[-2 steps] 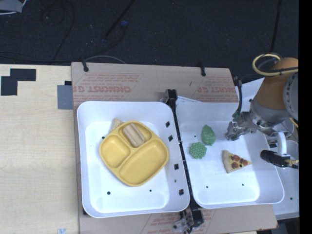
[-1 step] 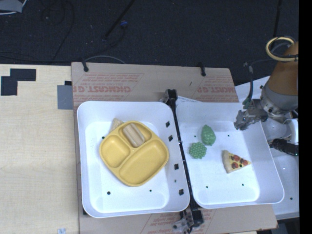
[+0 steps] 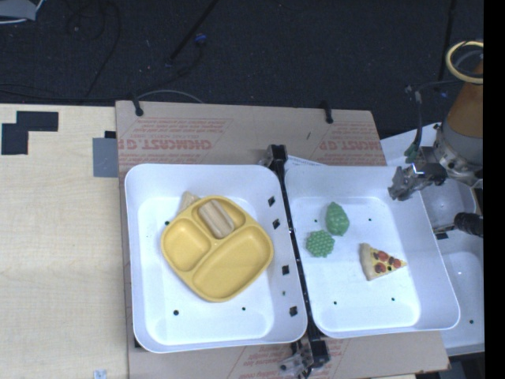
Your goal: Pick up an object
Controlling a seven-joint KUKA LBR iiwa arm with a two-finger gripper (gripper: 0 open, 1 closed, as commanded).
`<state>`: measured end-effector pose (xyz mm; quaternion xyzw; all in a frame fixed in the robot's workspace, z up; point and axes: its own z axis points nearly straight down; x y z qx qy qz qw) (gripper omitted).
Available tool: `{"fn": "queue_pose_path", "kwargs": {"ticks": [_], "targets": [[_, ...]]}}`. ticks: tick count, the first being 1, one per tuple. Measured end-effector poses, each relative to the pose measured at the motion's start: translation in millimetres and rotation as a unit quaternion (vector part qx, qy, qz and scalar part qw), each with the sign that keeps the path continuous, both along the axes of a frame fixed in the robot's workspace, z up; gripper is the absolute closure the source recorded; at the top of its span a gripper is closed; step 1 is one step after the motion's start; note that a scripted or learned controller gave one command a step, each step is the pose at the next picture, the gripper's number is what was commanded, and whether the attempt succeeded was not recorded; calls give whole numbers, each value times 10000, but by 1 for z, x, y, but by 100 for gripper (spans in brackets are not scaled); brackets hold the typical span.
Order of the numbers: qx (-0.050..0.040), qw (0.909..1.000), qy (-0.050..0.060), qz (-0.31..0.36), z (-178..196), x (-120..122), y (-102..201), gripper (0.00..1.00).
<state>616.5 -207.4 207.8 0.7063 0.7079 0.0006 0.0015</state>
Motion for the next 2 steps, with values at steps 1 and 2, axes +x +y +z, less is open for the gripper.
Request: {"fn": "queue_pose_path", "kwargs": {"ticks": [1, 2], "targets": [[-2, 10000, -6, 3, 54, 1, -1, 100], [19, 10000, 24, 15, 59, -2, 54, 100]]}}
